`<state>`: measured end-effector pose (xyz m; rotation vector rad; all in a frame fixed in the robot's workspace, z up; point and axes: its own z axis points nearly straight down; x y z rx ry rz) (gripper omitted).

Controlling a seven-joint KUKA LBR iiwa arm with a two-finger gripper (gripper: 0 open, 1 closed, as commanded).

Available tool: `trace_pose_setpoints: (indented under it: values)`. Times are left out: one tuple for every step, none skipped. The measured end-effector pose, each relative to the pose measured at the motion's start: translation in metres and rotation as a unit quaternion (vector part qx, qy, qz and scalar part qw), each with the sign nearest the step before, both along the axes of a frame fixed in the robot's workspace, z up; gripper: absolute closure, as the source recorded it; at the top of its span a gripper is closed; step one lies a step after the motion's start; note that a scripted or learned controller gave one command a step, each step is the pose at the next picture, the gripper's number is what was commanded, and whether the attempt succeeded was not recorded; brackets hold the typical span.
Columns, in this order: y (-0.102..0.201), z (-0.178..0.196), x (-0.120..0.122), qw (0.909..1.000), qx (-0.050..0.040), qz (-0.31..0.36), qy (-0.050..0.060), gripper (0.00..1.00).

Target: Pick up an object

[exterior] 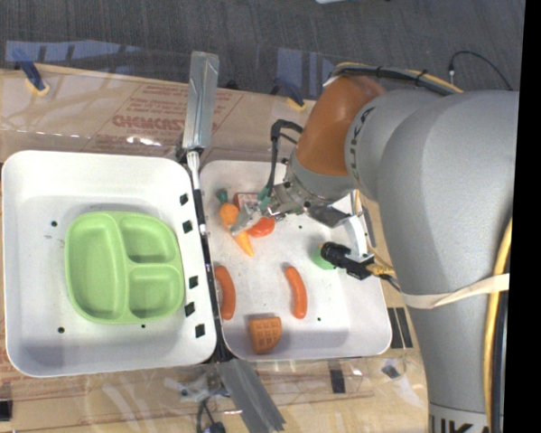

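Note:
The right bin [355,329] holds several toy foods. My gripper [257,215] is low over the bin's upper left part, right at a small red piece [264,227]. An orange round piece [228,214] and an orange carrot-like wedge [245,244] lie just left of and below it. A tiny teal piece [223,196] sits by the bin's left wall. Two sausages [225,292] [295,291] lie lower down, with a brown waffle [264,333] near the front wall. A green piece [327,256] lies to the right, partly under the arm's cabling.
The left bin [29,334] holds a green divided plate [123,267]. A black clipped divider [199,253] runs between the bins. The grey arm [434,192] with its orange band [334,124] covers the right bin's upper right corner.

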<state>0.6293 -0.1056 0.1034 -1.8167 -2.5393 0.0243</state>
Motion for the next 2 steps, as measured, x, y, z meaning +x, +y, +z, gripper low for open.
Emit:
trace_pose_setpoints:
  values:
    - [0.0337,0.0903,-0.0210,0.9999,0.0008,0.004,-0.014,1.00]
    - [0.0337,0.0887,-0.0218,0.9999,0.0008,0.004,-0.012,0.00]
